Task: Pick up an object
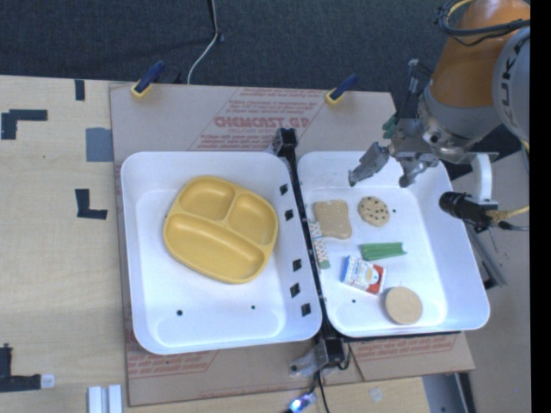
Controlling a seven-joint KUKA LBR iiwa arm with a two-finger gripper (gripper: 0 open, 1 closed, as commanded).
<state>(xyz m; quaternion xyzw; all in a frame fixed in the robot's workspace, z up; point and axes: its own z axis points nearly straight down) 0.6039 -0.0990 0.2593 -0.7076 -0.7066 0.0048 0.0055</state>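
My gripper [386, 170] hangs over the far part of the right bin [456, 256], its two fingers spread apart with nothing between them. Just below it lies a chocolate chip cookie [373, 210]. A tan toast-shaped piece [332, 218] lies to the cookie's left. Nearer the front are a green bean-like piece [381, 250], a small white and red carton [362, 274] and a round tan disc [402, 305].
The left bin [146, 317] holds a yellow divided plate [221, 228]. A black divider [297, 222] runs between the bins. Blue and yellow clamps [147, 77] [342, 87] pin the cardboard at the back. A black fitting on the arm [465, 206] sticks out over the right bin's edge.
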